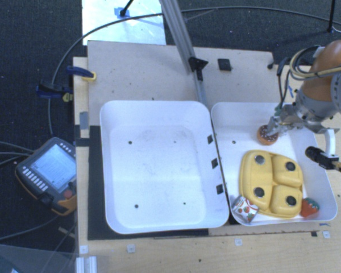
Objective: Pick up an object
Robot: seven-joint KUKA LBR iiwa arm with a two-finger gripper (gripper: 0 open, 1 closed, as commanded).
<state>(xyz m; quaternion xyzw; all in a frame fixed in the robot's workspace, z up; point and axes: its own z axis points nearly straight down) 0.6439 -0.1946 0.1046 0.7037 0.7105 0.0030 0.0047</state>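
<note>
A small round donut, brown with pale speckles, is seen lying at the far end of the right bin, close to its back wall. It is met right there by the gripper, lowered onto or just beside the donut's right edge; whether contact has been made cannot be told. How far the fingers are spread cannot be told either, since they are too small and merged with the wrist hardware above.

The step in hand is judged to be the reach and descent onto the donut, with no lift shown. A closing of the fingers about the donut is called for next, then a straight rise clear of the bin wall; a centred grip will be needed, as a round, low thing may be nudged aside.

Nearer the camera, a yellow tray with four hollows is spread over the middle of the same bin. A small patterned packet is tucked at its near left corner, a red strawberry at its near right. The left bin is set alongside on the desk.
</note>
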